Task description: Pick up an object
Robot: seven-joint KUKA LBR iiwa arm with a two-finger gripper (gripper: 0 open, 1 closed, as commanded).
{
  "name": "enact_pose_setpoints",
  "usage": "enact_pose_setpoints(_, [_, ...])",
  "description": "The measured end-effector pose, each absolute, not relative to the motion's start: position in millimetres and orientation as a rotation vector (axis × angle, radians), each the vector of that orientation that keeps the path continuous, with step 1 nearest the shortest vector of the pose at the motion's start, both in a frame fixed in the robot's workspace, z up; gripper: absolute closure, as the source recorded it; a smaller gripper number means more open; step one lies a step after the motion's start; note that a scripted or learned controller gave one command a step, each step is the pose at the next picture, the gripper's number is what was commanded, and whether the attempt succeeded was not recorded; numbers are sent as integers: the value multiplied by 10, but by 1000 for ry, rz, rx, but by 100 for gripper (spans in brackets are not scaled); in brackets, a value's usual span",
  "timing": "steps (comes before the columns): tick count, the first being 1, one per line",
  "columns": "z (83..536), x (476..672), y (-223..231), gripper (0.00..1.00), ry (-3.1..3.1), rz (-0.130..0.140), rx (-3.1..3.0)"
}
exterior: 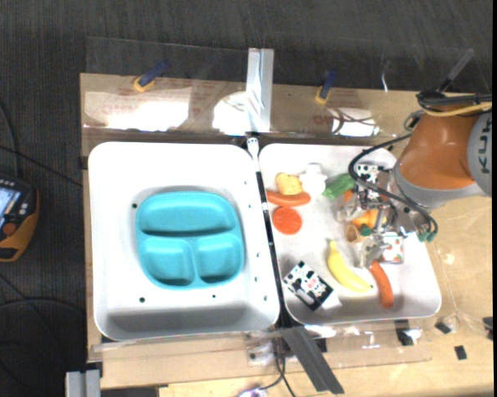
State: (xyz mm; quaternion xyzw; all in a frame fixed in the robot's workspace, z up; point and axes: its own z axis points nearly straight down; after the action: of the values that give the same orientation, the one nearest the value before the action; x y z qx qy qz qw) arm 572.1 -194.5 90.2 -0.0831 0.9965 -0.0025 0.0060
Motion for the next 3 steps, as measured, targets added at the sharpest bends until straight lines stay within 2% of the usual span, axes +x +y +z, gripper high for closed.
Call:
enact_pose_setpoints(1, [901,5894,-1641,0,3119,-7,-234])
enact_pose_setpoints(2, [901,6162,-1316,0,3110,-12,-356])
enact_pose_setpoints(3, [903,5784,-1642,0,3081,-9,-550])
